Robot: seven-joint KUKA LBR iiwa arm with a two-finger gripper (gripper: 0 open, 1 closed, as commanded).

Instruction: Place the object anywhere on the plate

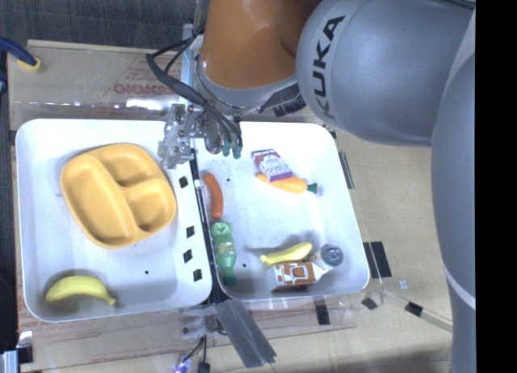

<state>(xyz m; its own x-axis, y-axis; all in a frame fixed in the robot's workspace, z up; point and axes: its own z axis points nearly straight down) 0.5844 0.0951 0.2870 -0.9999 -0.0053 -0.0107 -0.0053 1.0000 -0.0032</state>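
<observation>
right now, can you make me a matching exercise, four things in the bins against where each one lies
Things:
1. yellow plate
2. large banana
3. hot dog
4. carrot

Places:
A. right bin, along the divider, just above the green bottle
B. left bin, near corner on the left
C. right bin, far part, beside the purple packet
D. left bin, far middle

Pairs: 1-D, 2-B, 3-A, 4-C

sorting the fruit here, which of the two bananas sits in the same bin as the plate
The larger banana, in the left bin's near corner below the yellow plate. The smaller banana lies in the right bin beside a carton.
</observation>
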